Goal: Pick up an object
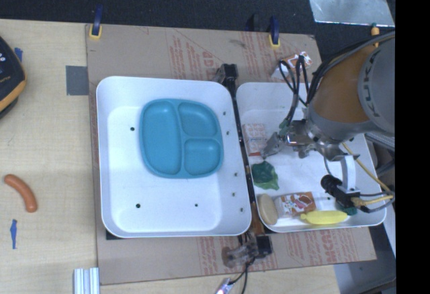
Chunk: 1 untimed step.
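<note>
Both bins, the left bin (114,152) and the right bin (269,101), are plain white. The divided plate (180,137) is turquoise blue. The leafy toy (265,176) is dark green, the banana (326,218) yellow, and the packet (295,205) red-brown with white print. The sausage (21,192) is orange-red. The arm (349,88) is grey with an orange band. The cardboard sheet (168,51) is brown with faded red lettering.

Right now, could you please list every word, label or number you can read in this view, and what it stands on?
Nothing can be read with certainty.
Red print on the cardboard sheet: too faint and blurred.
Packet in the right bin: picture and print too small.
Flat wrapper in the same bin: blurred.
Lettering on the arm: cut off, unreadable.
</note>
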### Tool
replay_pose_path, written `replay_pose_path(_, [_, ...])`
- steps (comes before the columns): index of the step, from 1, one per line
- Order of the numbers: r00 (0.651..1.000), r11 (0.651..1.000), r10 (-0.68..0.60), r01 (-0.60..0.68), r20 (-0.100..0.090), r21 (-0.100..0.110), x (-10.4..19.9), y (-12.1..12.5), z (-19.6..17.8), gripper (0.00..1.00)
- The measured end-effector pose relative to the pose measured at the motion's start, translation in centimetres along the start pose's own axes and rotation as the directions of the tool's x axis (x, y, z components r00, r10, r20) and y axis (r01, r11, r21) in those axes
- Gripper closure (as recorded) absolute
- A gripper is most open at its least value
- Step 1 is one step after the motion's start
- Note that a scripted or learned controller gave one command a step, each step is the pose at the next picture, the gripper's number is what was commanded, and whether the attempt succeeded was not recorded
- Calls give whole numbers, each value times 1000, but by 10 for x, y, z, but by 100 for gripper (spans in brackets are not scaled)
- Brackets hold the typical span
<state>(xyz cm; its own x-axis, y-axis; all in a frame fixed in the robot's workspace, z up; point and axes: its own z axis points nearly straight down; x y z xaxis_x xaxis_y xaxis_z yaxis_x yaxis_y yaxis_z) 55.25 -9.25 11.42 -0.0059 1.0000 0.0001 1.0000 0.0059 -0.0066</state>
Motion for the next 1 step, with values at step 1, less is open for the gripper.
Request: replay_pose_path(1, [1000,1000,0,0,-2,-6,121,102,-79,0])
